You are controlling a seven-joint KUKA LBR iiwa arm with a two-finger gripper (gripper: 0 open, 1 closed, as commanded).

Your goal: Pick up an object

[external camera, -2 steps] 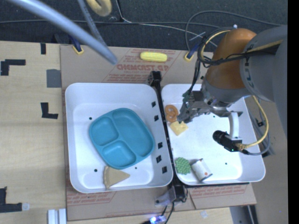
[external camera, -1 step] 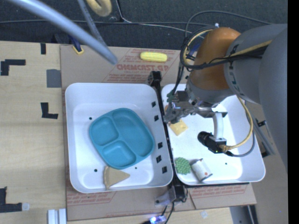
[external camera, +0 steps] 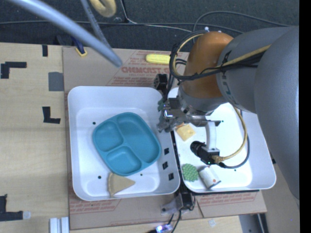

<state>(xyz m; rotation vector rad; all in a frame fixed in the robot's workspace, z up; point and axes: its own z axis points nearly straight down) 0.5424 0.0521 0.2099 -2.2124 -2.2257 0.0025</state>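
Grey arm (external camera: pixel 252 76) reaches over the right bin (external camera: pixel 257 171), its pincer (external camera: pixel 167 118) at the divider; whether shut or apart cannot be told. Nothing looks lifted: blue tray (external camera: pixel 126 142), yellow block (external camera: pixel 185 131) and green piece (external camera: pixel 189 171) lie in the bins.

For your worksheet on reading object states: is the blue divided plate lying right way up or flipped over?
Right way up. The blue divided plate lies in the left bin with its three hollow compartments facing up.

- I see a light blue divided plate (external camera: pixel 127 142) in the white left bin (external camera: pixel 77 130).
- I see a beige wedge (external camera: pixel 118 183) beside it.
- In the right bin (external camera: pixel 257 164) I see a pale yellow block (external camera: pixel 185 131) and a green dotted piece (external camera: pixel 190 172).
- The arm (external camera: pixel 262 67) is grey with an orange band (external camera: pixel 206 64).
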